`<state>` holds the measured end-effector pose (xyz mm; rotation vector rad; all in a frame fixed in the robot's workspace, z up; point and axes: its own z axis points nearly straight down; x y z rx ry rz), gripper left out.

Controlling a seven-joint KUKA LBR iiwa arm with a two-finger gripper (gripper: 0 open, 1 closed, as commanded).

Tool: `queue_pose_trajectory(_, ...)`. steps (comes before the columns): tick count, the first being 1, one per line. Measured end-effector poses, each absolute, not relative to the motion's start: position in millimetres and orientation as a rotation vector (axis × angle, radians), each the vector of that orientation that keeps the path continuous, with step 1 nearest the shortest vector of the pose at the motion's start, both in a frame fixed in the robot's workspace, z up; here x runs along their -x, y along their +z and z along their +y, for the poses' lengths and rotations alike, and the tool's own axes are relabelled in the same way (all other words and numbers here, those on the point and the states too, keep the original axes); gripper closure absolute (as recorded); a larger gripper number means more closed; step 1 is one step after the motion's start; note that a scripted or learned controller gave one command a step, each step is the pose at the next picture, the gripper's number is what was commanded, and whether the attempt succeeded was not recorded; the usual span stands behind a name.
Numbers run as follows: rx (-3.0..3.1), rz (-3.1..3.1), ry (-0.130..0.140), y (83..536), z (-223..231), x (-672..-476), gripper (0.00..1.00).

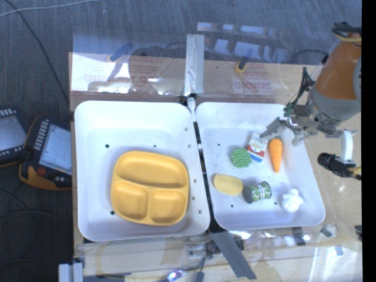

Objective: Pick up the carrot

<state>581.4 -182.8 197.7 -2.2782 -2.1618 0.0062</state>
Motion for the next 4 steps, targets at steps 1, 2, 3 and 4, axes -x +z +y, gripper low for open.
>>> queue_pose_trajectory(1, 2.246, -2.197, 0.005, 156.8, -211.7, -601.3, 0.00)
queue_pose_trajectory(2, 1.994, -2.443, -0.020, 98.3, -215.0, -614.7, 0.00)
queue_pose_trajectory(3, 1.999, -2.451, -0.025, 110.3, -215.1, -617.4, 1.00)
queue_pose_trajectory(4, 1.987, -2.436, 0.001, 213.0, -160.1, -659.2, 1.00)
